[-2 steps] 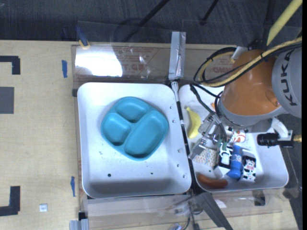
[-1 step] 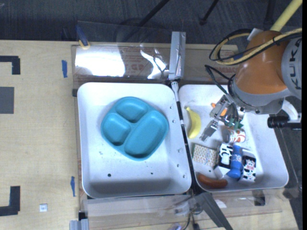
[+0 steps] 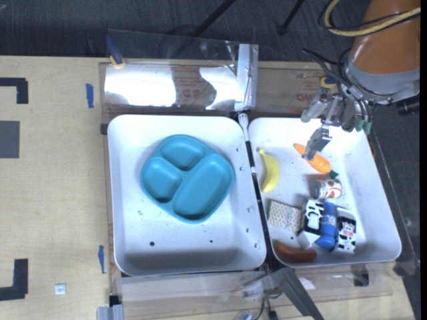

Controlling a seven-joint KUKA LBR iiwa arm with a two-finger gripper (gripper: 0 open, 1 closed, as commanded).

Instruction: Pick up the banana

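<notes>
the banana (image 3: 269, 171) is lying against the left wall of the right bin (image 3: 383, 199), near its far half. the gripper (image 3: 319, 144) is hovering over the carrot (image 3: 315, 159); how wide it stands, i cannot tell.

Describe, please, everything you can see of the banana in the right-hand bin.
The banana is yellow, smooth and gently curved, with a darker tip at its upper end. It lies flat on the floor of the right bin, close along the left wall, running top to bottom. Nothing grips it; the end effector hangs further right, over the carrot.
</notes>
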